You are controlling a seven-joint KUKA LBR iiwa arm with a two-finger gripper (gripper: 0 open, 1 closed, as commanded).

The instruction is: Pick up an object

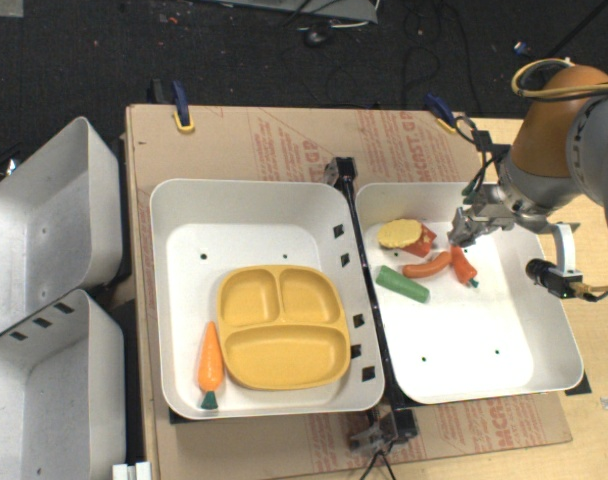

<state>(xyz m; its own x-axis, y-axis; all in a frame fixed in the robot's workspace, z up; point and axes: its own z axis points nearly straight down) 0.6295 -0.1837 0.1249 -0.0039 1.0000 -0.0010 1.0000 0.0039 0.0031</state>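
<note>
A single fixed camera is mounted above the bench [284, 133] and looks down at a slant. Both white bins, left bin [174, 268] and right bin [544, 358], fall within frame at moderate range, with dark floor beyond the bench's far edge.

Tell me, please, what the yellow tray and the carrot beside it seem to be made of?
Tray: likely moulded plastic, smooth with a slight sheen; one even yellow, rounded compartment walls. Carrot: probably toy plastic, uniformly orange with a green tip, smooth surface; rubber or foam cannot be ruled out from this view.
</note>
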